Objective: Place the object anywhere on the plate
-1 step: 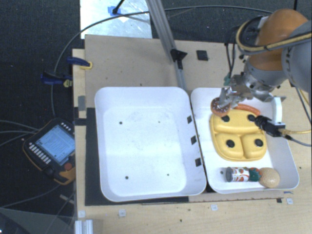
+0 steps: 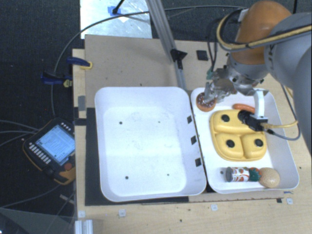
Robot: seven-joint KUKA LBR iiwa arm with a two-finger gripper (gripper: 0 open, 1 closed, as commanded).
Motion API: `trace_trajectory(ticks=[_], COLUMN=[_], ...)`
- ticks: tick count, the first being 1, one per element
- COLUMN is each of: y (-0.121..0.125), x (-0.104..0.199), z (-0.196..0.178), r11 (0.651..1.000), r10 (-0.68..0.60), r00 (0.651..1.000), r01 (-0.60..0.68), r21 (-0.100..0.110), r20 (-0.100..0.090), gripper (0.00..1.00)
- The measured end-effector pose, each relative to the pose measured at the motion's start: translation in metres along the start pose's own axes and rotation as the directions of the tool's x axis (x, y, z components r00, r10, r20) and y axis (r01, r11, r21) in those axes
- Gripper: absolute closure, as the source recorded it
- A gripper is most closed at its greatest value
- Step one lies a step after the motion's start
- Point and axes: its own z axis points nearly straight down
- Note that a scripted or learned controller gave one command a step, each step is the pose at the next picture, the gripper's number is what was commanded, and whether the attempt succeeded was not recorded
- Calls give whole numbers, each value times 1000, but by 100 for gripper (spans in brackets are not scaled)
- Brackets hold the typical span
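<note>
I am hovering my gripper (image 2: pixel 210 97) over a small brown round object (image 2: pixel 203 101) lying in the far left corner of the right bin (image 2: pixel 287 167), just beside the yellow sectioned plate (image 2: pixel 237 135). I cannot tell how the gripper is set. The object is looking light and rigid, perhaps slippery; I am judging a pinch across its middle safest.
</note>
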Motion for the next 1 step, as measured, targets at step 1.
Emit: trace_trajectory(ticks=[1], y=[5], x=[52], z=[-10], r11=[1000], r10=[0], r00=[1000], r01=[0], r21=[0], r20=[-1], gripper=[100])
